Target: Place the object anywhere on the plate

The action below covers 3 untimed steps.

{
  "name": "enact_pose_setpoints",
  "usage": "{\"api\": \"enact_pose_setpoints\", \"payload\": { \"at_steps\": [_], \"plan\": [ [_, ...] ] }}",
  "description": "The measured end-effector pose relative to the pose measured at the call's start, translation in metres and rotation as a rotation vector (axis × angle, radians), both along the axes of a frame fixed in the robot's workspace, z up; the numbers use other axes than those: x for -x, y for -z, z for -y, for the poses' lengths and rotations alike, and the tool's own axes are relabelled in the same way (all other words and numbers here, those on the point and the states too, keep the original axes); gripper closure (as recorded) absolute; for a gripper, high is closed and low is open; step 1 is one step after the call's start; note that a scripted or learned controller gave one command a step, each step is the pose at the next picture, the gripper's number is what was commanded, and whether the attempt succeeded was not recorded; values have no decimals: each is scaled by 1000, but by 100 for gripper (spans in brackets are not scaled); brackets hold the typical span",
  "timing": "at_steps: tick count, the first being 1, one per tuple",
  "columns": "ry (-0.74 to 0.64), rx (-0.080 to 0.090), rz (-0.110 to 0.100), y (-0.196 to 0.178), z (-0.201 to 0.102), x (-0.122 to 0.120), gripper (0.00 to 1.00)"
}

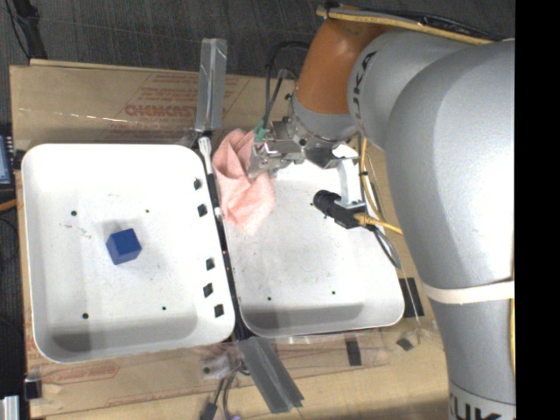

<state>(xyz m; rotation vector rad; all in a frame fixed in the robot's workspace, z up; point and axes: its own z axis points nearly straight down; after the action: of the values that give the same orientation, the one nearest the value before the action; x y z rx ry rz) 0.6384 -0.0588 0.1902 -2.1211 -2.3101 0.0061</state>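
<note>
A pink cloth (241, 186) lies crumpled in the far left corner of the right bin (306, 269), draped against the divider between the two bins. My gripper (262, 163) hangs at the cloth's upper right edge, touching or just above it. The wrist and its orange band (328, 64) rise behind it and cover the bin's far rim. A small blue cube (123, 245) rests on the floor of the left bin (105, 322), left of centre and well away from the gripper.
The grey arm (446, 164) covers the right side of the view and overhangs the right bin's right edge. A black connector with a yellow cable (339, 208) juts from the arm over the right bin. Cardboard (114, 103) lies under both bins.
</note>
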Motion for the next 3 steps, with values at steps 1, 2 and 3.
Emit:
{"api": "enact_pose_setpoints", "payload": {
  "at_steps": [1, 2, 3],
  "plan": [
    [-8, 0, 1, -40, -1, 0, 100],
    [-413, -1, -1, -41, -41, 14, 100],
    [-820, -4, -1, -31, -81, 31, 100]
  ]
}}
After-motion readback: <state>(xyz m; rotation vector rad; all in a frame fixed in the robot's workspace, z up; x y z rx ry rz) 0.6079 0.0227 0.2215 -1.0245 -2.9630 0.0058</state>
